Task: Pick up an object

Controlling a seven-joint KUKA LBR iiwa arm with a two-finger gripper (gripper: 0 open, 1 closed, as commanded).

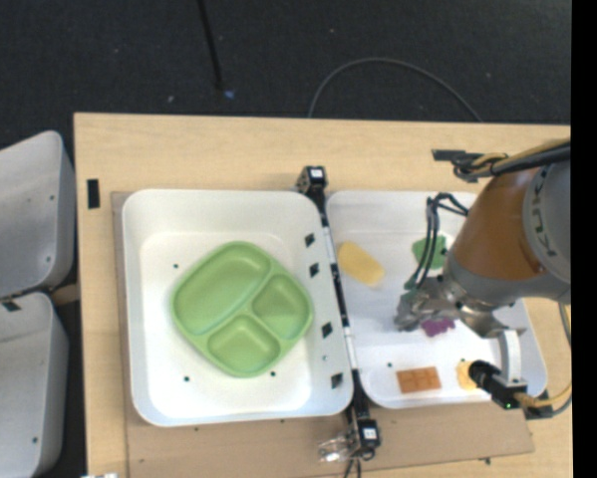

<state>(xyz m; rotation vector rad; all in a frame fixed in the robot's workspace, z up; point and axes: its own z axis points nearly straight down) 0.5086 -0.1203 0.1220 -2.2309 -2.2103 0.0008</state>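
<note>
A: What lies nearest in the right bin [376, 345]?

B: A brown tile [418, 379], flat on the floor by the near wall, with a small orange bit [466, 373] just beside it. Both sit apart from the gripper [414, 314], so I judge neither is the target.

A: Where is the gripper, then?

B: Low over the middle of that bin, on the arm [502, 237] reaching in from the right. A purple piece [437, 326] shows right at its edge, touching or nearly so. That closeness suggests the purple piece is what it is going for.

A: Does it hold it?

B: I can't say. The wrist covers the tip, so whether the gripper is apart or together can't be told, and nothing is seen clamped.

A: And further back?

B: A yellow piece [360, 264] lies loose near the divider, well clear of the arm. A green piece [424, 252] is tucked against the arm's side, partly hidden.

A: The left bin [149, 229]?

B: It holds a green plate [240, 307], lying flat in the middle, out of the arm's way.
</note>
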